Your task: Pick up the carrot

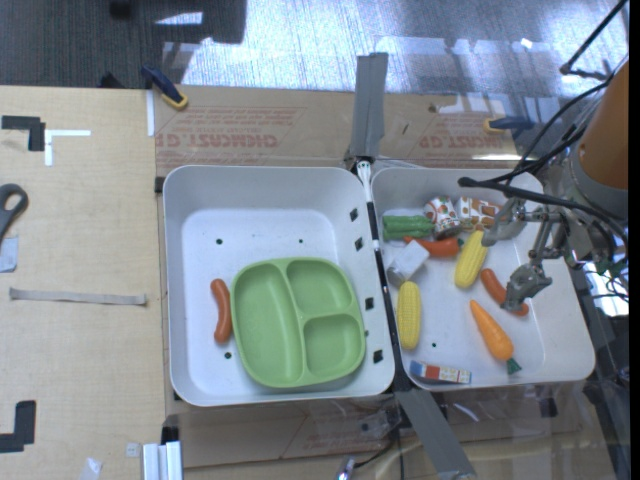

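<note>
Camera view: gripper hangs low in the right bin, over the red-orange sausage and just up-right of the carrot. Finger spacing: cannot tell, metal parts blur together. Nothing visibly held.

Carrot lies flat on the bin floor, orange body slanted, green stub toward the lower right, free on all sides; judged a clear target, though the gripper sits over the wrong item and likely needs a short shift down-left.

Right bin contents: two corn cobs, one upright-slanted near the gripper, one by the left wall; green vegetable at top; patterned packet; small flat box at the front.

Left bin: green divided plate, compartments bare; a sausage beside it on the left, touching or nearly so
</note>
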`<state>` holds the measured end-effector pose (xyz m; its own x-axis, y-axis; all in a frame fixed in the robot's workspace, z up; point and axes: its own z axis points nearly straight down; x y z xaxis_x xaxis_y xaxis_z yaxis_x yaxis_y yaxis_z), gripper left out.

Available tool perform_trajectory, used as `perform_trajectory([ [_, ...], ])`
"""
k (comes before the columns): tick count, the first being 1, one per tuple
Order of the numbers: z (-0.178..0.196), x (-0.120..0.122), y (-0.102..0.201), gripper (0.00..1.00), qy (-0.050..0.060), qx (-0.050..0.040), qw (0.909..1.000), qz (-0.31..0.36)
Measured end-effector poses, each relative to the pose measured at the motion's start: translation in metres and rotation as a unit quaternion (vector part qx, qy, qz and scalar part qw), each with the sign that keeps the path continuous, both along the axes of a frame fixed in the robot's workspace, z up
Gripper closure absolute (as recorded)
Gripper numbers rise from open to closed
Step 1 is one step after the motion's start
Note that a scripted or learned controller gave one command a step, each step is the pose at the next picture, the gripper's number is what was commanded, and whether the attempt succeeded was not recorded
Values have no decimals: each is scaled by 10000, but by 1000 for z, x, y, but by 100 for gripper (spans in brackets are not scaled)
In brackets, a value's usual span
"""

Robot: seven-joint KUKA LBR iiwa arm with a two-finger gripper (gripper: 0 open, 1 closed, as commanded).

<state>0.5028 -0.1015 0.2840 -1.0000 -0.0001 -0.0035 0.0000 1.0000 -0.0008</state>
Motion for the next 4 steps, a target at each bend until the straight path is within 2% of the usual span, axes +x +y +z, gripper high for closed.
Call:
perform_trajectory([
  [1,-129,-1,-10,0,10,3,9999,153],
  [2,-192,-11,-80,0,0,2,10000,-52],
  [3,-192,-24,-16,0,7,8,9979,-645],
  [4,-182,-21,-16,100,-23,1,9980,-626],
])
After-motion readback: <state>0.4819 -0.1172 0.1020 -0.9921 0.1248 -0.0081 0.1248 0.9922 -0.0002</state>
